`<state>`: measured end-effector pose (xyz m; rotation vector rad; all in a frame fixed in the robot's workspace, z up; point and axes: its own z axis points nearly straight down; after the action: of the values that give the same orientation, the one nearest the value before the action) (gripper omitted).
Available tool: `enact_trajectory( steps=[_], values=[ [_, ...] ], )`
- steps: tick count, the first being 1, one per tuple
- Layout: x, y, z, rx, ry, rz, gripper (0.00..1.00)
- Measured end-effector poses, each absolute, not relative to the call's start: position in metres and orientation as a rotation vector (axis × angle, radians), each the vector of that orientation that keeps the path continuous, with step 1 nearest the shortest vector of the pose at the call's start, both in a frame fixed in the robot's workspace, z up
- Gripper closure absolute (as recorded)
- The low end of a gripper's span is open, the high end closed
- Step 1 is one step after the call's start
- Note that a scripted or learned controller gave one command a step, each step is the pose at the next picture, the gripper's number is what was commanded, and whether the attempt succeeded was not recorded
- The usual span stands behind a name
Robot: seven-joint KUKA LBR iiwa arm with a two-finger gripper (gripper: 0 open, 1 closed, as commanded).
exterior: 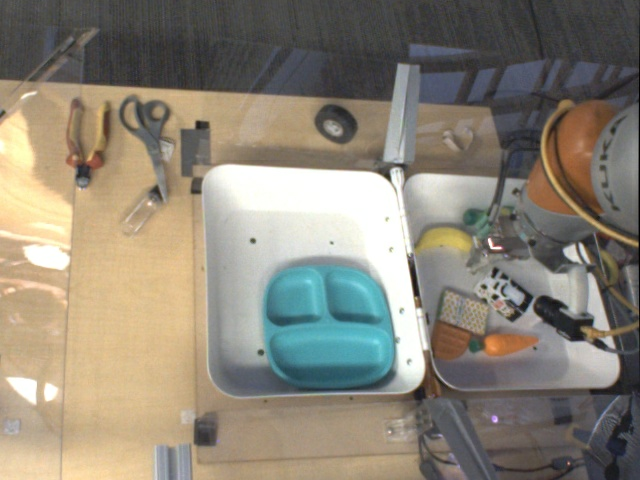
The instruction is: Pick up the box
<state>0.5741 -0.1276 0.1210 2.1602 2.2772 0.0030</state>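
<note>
The small patterned box (pixel 464 311) lies flat in the right bin, front-left area.

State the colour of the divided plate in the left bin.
Teal, plain; the three-compartment plastic plate shows clearly in the camera view.

The bench (pixel 120 348) is made of pale wood, smooth and a bit shiny at 9 o'clock. The two bins (pixel 300 203) (pixel 440 193) are made of smooth white plastic with a soft shine. The teal tray (pixel 328 325) looks like matt plastic. The scissors (pixel 152 143) at 11 o'clock are made of grey metal. The box (pixel 464 313) looks like matt printed card. The bar (pixel 403 113) at 12 o'clock is made of dull metal.
</note>
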Motion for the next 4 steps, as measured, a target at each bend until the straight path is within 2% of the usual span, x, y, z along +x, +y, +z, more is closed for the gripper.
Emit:
enact_trajectory(
  steps=[1,2,3,4],
  values=[
    [0.523,-0.091,0.127,2.115,2.318,0.006,0.00],
    [0.517,-0.100,0.100,1.970,2.414,0.031,0.00],
    [0.520,-0.100,0.111,1.960,2.412,0.039,1.00],
    [0.490,-0.028,0.185,2.441,1.974,0.006,1.00]
  ],
)
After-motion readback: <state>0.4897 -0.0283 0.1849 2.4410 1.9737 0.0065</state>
